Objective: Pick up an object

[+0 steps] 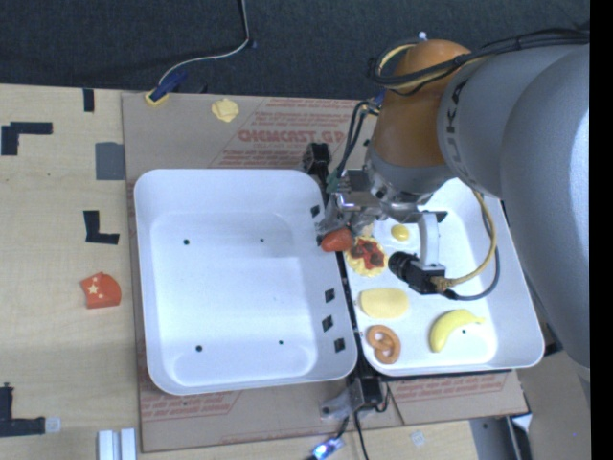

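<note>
Two white bins sit side by side on the bench, and all the action is at the seam between them: the gripper [347, 220] is down low at the inner edge of the right bin [512, 353], and a small red-orange rounded piece [336, 241] sits right at its tip, toward seven o'clock from the wrist, touching or just under the fingers. How wide the jaws stand I can't make out from here, the orange band and grey wrist crowd over them, and I can't say whether that red piece is truly pinched or merely lying against them. It looks smooth, glossy, tomato-like, perched right by the divider. Just beside it at four o'clock there's a mottled red-and-yellow lump [367, 254]. Further down the right bin: a pale yellow oval [384, 303], a brown pretzel shape [382, 342] at six o'clock, a yellow banana [452, 330] at five o'clock, and a little yellow bit [400, 233] up near the wrist. The left bin [153, 353] shows bare white floor with a few dark dots. Writing? Red lettering is printed on the cardboard sheet [278, 137] at twelve o'clock above the bins, too blurred for me to read. Out at nine o'clock on the bench lies a red-orange wedge [102, 290], well apart, and a yellow scrap [225, 110] sits up at eleven.
</note>
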Tool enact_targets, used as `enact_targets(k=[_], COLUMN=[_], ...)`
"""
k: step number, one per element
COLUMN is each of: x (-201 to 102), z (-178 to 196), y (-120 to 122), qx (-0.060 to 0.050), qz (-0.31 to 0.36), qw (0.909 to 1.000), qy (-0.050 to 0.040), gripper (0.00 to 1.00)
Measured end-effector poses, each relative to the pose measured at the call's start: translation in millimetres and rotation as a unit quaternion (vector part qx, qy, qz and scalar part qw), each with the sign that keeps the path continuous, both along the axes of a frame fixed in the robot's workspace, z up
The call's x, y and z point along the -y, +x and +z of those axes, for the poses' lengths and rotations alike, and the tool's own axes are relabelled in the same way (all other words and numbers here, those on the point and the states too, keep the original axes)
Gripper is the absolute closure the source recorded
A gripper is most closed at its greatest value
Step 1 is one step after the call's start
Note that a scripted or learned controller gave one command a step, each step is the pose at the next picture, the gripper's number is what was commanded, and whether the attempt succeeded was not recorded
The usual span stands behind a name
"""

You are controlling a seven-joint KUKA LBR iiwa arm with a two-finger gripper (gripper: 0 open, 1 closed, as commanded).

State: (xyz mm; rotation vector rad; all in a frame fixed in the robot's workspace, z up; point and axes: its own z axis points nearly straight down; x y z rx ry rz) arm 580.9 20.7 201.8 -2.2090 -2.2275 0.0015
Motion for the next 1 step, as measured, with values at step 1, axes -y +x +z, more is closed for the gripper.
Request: enact_targets(k=[1], x=[-16.9], z=[73.7], y=[14.4], qx=[0.004], qz=[-0.002], qw=[1.0000], qy=[-0.0008], gripper=[1.00])
